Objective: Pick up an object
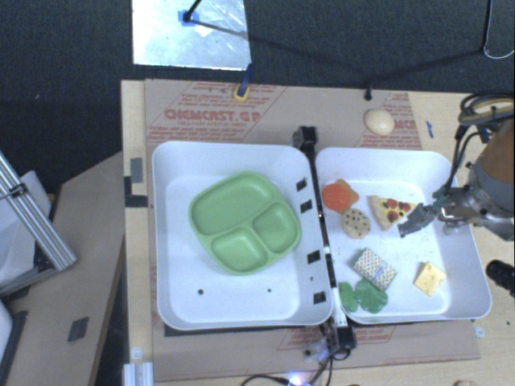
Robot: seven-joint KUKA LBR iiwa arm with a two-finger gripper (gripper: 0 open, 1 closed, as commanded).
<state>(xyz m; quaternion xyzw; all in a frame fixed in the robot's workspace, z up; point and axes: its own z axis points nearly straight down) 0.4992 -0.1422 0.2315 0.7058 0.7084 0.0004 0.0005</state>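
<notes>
gripper (412, 220) just right of pizza slice (392, 211) | fingers: cannot tell if spread or closed | cheese wedge (429, 279) below-right of slice | cookie (355, 223) left

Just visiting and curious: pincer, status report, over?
Pincer low over the right bin, beside the pizza slice, holding nothing seen. Cookie and cheese close by. Nothing in the way.

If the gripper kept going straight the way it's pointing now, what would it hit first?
Probably the pizza slice. The gripper points left across the right bin, its tip right beside the slice. Its height above the bin floor is unclear, so it could pass over.
</notes>
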